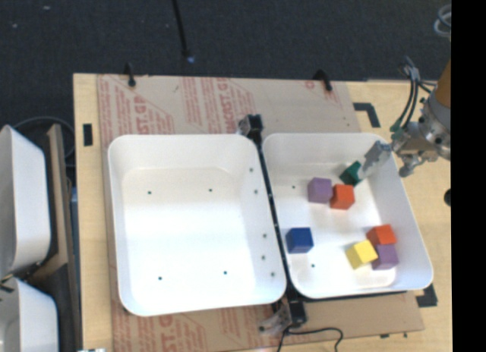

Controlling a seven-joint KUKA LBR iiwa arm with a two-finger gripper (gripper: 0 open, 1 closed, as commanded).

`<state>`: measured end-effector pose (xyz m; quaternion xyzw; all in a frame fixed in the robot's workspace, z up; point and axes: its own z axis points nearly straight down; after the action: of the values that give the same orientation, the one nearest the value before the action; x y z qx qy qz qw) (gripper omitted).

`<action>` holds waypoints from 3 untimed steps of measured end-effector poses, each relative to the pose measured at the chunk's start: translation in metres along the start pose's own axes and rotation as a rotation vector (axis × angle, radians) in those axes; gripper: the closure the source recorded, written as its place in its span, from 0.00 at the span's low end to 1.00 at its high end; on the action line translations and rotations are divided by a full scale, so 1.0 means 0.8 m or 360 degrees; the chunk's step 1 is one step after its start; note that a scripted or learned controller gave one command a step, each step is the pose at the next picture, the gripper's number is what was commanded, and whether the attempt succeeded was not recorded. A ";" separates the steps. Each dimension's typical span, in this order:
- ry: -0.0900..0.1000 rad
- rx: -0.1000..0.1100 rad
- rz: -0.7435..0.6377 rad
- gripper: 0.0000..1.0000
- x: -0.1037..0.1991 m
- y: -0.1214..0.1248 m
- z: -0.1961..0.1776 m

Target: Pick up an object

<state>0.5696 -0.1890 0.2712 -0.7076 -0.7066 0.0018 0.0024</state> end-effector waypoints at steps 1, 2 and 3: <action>-0.0002 -0.0011 -0.0002 0.00 0.000 0.001 -0.005; 0.0000 -0.0003 -0.0002 0.00 0.006 -0.007 0.069; 0.0000 -0.0001 -0.0001 0.00 0.002 -0.011 0.147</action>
<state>0.5605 -0.1872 0.1534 -0.7074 -0.7068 0.0014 0.0021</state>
